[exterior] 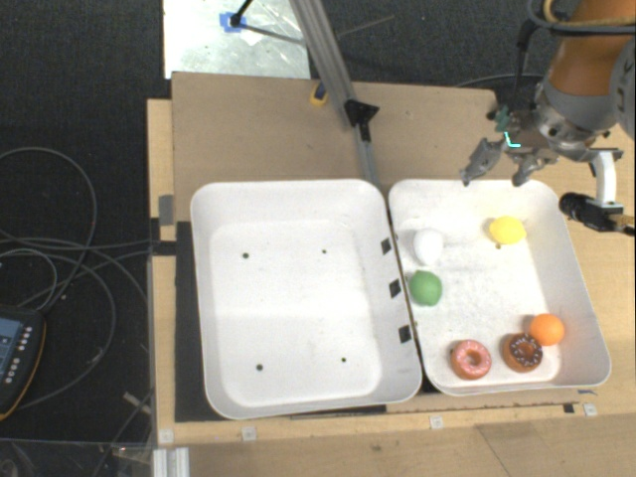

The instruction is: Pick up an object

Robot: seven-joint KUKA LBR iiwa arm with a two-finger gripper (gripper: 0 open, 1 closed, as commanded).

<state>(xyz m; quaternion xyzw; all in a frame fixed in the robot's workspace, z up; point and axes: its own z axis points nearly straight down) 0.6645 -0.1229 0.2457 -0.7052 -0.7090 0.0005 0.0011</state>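
Above the far edge of the right bin [576, 266] the gripper [494, 168] hovers, fingers [477, 163] spread apart with nothing between them. Right bin holds six items: yellow lemon [507, 230] near the far side, closest to the gripper; white ball [428, 245] by the left wall; green ball [425, 288] just below it; pink donut [470, 359] and chocolate donut [523, 352] side by side at the near edge; orange ball [547, 329] touching the chocolate donut. Left bin [214, 266] sits beside it on the table [248, 127]. Pendant [15, 351] on the floor at left.
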